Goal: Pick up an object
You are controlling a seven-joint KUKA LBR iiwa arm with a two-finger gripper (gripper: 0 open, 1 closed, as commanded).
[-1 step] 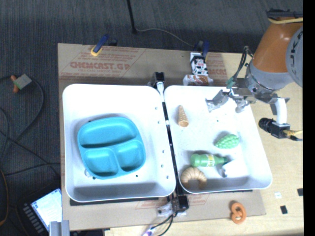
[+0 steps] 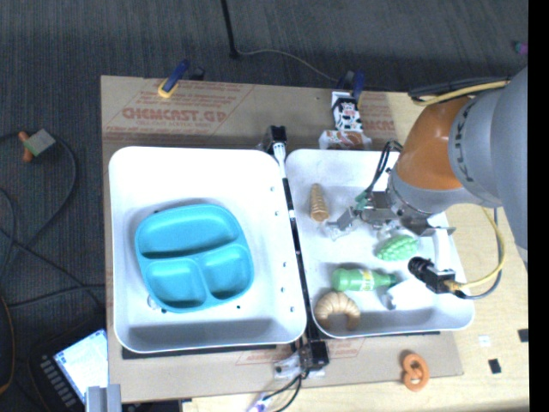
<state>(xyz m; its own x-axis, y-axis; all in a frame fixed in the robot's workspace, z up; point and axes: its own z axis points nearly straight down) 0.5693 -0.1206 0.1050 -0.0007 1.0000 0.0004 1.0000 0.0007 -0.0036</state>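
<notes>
My gripper (image 2: 356,213) hangs low over the upper middle of the right bin (image 2: 446,320), below the orange band of the arm (image 2: 433,153). A tan ridged cone (image 2: 318,202) lies just to its left. A green knobbly object (image 2: 396,248) sits just below and right of it. Further down lie a green bottle (image 2: 360,279) on its side, a brown croissant-shaped piece (image 2: 337,309) and a small white piece (image 2: 390,298). I see nothing held in the gripper.
The left bin (image 2: 129,170) holds a blue divided plate (image 2: 194,256). A black divider (image 2: 292,221) runs between the bins. A yellow cable (image 2: 485,281) loops at the right bin's right side. An orange ring (image 2: 415,370) lies on the bench in front.
</notes>
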